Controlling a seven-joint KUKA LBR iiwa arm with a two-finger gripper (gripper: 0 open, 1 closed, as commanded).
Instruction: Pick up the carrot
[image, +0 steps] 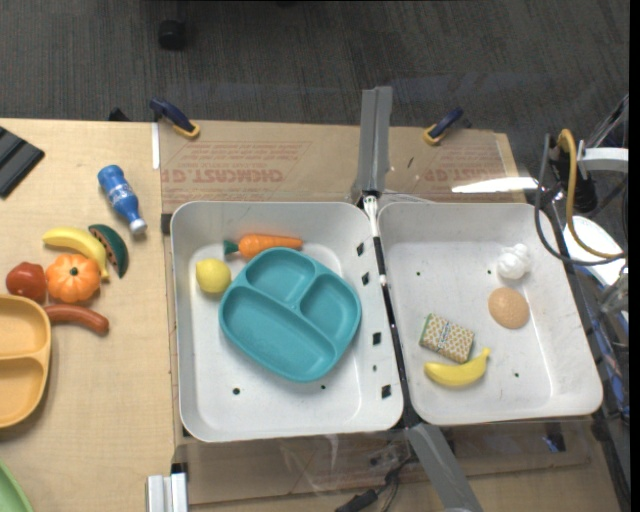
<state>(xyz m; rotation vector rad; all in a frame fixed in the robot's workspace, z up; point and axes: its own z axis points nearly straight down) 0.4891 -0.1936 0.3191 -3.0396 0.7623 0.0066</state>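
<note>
Wooden bench (90, 150) with two white bins (195, 400), toy fruit (72, 277), a blue bottle (121, 198).

The carrot (263, 243) lies in the left bin (190, 330) near its far wall, open from above, but hemmed on the near side by the teal divided plate (290, 312), whose rim touches or nearly touches it, and with the lemon (212, 276) just beside its leafy end. The left bin's near strip and far right corner are bare. In the right bin (570, 330) the white object (513, 263), egg (508, 308), sponge (447, 338) and banana (458, 369) cluster toward its middle, leaving its left part and near edge open.
</note>
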